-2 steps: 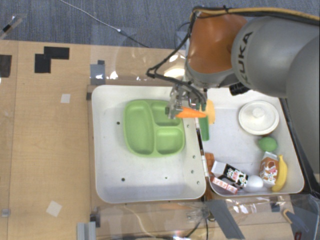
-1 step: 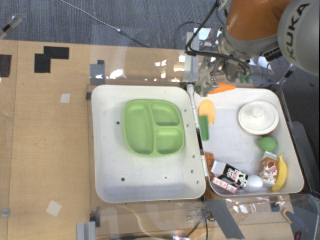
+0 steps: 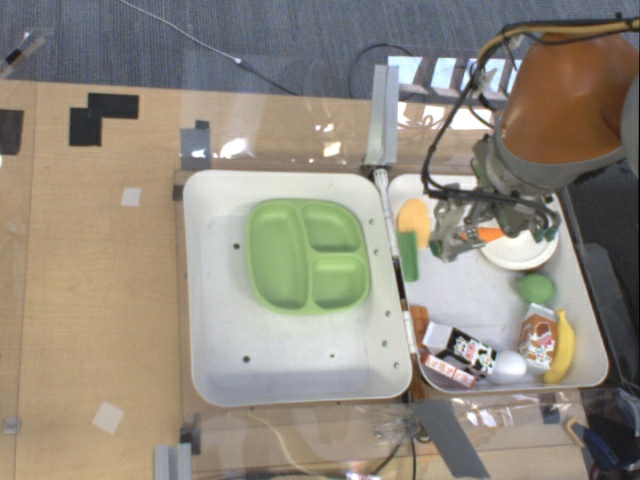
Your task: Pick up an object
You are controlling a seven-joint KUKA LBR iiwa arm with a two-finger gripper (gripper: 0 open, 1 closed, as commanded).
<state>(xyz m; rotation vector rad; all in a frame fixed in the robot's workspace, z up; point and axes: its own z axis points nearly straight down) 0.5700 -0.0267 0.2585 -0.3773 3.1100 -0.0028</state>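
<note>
My gripper hangs over the upper middle of the right bin, open, with nothing between its fingers. An orange carrot piece lies just to its right on the rim of a white bowl. A yellow-orange fruit and a green stick lie to its left by the bin's wall. Lower in the bin are a green ball, a juice carton, a banana, a white egg and a black-and-white box.
The left bin holds a green divided plate. A pink box and a brown item sit at the right bin's lower left. The arm's orange band and cables loom over the right bin's top edge.
</note>
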